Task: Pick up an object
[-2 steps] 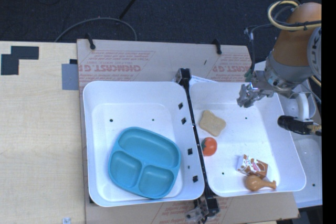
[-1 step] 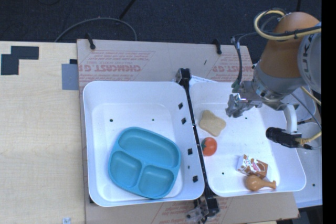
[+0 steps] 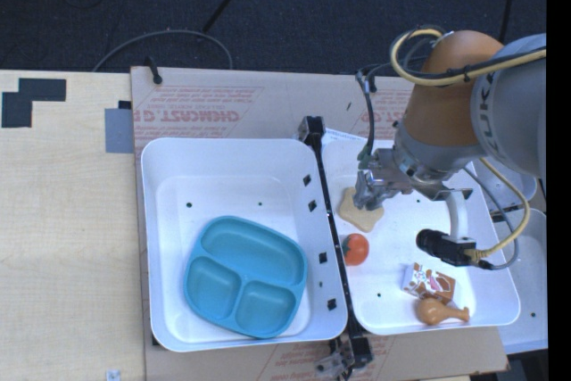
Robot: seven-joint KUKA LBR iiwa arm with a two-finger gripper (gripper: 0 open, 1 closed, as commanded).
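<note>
In the right bin (image 3: 393, 317) lie a tan bread-slice-shaped piece (image 3: 360, 215), a red-orange tomato (image 3: 355, 249), a small red and white packet (image 3: 429, 282) and a tan chicken drumstick (image 3: 439, 311). My gripper (image 3: 365, 195) hangs low over the bread slice at the bin's left side, its tips right at the slice's upper edge. Nothing shows between its fingers. The tomato sits just below the slice, beside the divider.
The left bin (image 3: 169, 183) holds a blue divided plate (image 3: 245, 276). A black divider rail (image 3: 326, 227) runs between the bins. The grey arm with its orange band (image 3: 455, 94) covers the right bin's upper right part. Wooden bench lies to the left.
</note>
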